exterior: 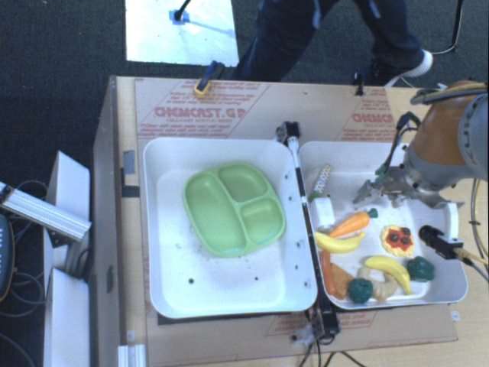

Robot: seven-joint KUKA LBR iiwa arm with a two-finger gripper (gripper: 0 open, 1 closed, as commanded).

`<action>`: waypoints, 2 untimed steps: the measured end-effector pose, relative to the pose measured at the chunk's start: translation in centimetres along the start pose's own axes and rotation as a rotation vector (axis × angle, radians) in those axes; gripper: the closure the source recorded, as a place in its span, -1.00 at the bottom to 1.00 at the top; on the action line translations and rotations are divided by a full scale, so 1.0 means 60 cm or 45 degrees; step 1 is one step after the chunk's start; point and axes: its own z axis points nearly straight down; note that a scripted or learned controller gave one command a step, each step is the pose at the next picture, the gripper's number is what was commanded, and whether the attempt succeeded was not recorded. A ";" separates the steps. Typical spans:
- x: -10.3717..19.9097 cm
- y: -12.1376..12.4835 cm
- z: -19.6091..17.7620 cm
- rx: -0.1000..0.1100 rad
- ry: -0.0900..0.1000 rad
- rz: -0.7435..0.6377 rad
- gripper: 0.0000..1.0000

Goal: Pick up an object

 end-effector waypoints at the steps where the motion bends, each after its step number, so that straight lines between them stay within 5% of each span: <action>1: 0.012 0.067 0.036 0.006 0.001 -0.001 -1.00; 2: 0.007 0.134 0.035 0.004 -0.001 -0.003 -1.00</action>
